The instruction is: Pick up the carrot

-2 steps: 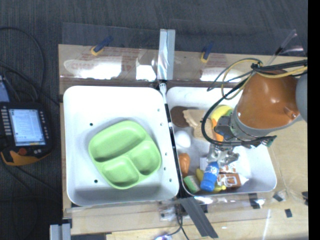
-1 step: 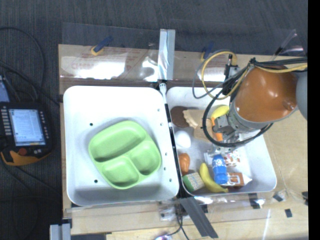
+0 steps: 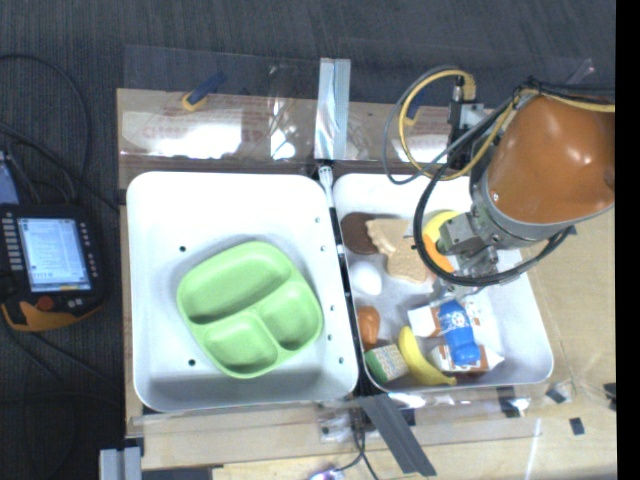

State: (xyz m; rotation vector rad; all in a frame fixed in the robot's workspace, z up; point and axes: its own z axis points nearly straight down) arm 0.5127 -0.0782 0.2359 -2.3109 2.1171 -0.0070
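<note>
On the worktop (image 3: 230,128) two white bins sit side by side. At the near edge of the right bin (image 3: 535,353) lie one green-and-tan item (image 3: 383,364), one banana (image 3: 424,359) and one blue-and-white carton (image 3: 459,335), close together. Just beyond them, against the dividing wall, rests the carrot (image 3: 369,323), a single small orange piece, apart from the arm. Farther on are one white egg (image 3: 368,281), one tan bread slice (image 3: 397,249) and one brown object (image 3: 355,230). The left bin (image 3: 160,208) holds one green three-compartment plate (image 3: 250,308). The pincer (image 3: 462,268) hangs over the right bin's middle; whether it is open or closed cannot be told.
</note>
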